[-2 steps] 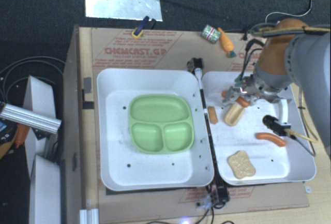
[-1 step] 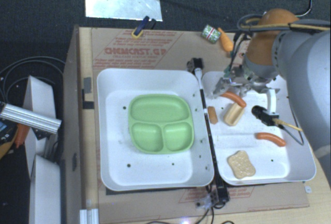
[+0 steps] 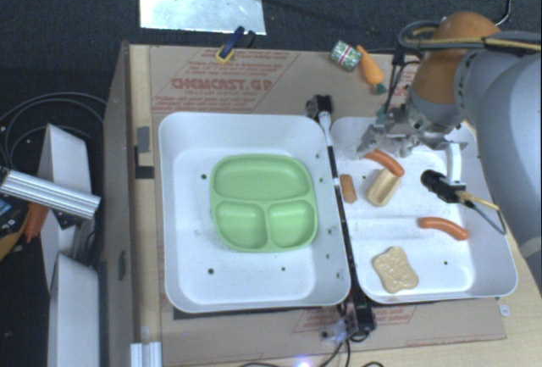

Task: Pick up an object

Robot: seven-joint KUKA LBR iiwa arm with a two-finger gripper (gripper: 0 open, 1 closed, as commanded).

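One step from a grab: hand (image 3: 388,141), grip unreadable, just beside sausage (image 3: 383,160); best centred, lowered straight, closed across its width.

Left bin (image 3: 181,265): green three-compartment plate (image 3: 263,202) at centre, upright. Right bin (image 3: 498,270): gripper (image 3: 383,139) low over far part, arm (image 3: 500,94) entering from right. Red sausage (image 3: 385,162) just near side of gripper; contact unclear. Tan bread roll (image 3: 382,186) just beside sausage. Small brown piece (image 3: 347,188) by left wall. Second sausage (image 3: 442,227) right of centre. Toast slice (image 3: 395,269) near edge. Beyond bins, on cardboard (image 3: 229,84): toy carrot (image 3: 370,68), green can (image 3: 345,54).
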